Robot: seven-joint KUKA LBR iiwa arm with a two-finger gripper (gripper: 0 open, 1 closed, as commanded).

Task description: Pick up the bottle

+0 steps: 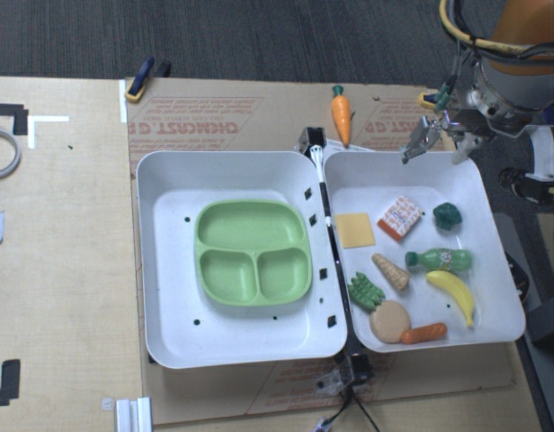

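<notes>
— Nearest you, at the near edge of the right white bin (pixel 493 241), what do you see?

— You have a round tan cookie-like disc (pixel 389 319) touching a small orange-red sausage-shaped piece (pixel 425 333). Just behind them lie a knobbly dark green vegetable toy (pixel 366 290), a tan ridged cone (pixel 391 272) and a yellow plastic banana (pixel 455 295).

— And the bottle you care about?

— You will find the small green plastic bottle with a pale label (pixel 440 260) lying on its side in the right half of that bin, just above the banana and beside the cone, its cap pointing left. Nothing is touching it from above.

— What else is in that bin?

— You can pick out a flat yellow cheese-like square (pixel 354 230), a red-and-white patterned packet (pixel 400 218) and a dark green lumpy toy (pixel 447 215).

— Where is the arm?

— Your gripper (pixel 436 139) hangs over the far right corner of the right bin, well apart from the bottle. Its fingers look spread, with nothing between them.

— The left side?

— You see the left white bin (pixel 160 241) holding a pale green three-compartment tray (pixel 254 252). An orange toy carrot with a green top (pixel 340 115) lies on the cardboard-covered worktop (pixel 214 120) behind the bins.
</notes>
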